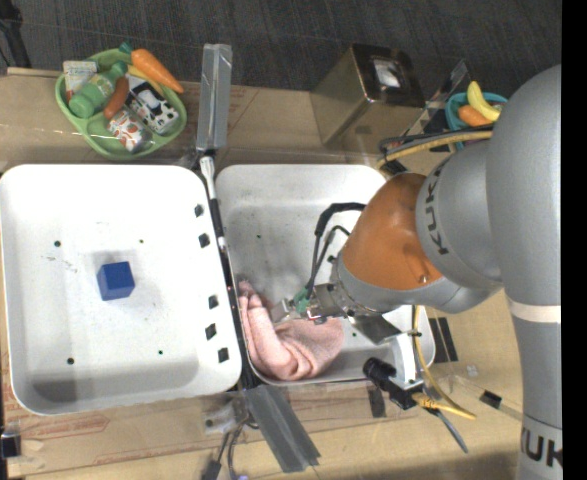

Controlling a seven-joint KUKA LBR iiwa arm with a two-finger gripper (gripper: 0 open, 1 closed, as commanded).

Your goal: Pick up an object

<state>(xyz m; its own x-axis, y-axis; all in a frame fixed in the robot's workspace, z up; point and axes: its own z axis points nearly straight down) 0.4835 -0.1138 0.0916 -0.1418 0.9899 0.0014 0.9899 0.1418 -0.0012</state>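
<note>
A crumpled pink cloth (283, 343) lies at the near left corner of the right bin (273, 198). My gripper (306, 308) hangs low over the cloth's upper right edge, under the orange wrist band, and seems to touch the fabric. The wrist hides most of the gripper. A blue cube (116, 279) sits alone in the middle of the left bin (33, 198), far from the gripper.
A green bowl (123, 93) with toy food stands on the bench behind the left bin. A brown box (358, 93) stands behind the right bin. A metal divider (213, 98) runs between the bins. The big grey arm covers the right bin's right side.
</note>
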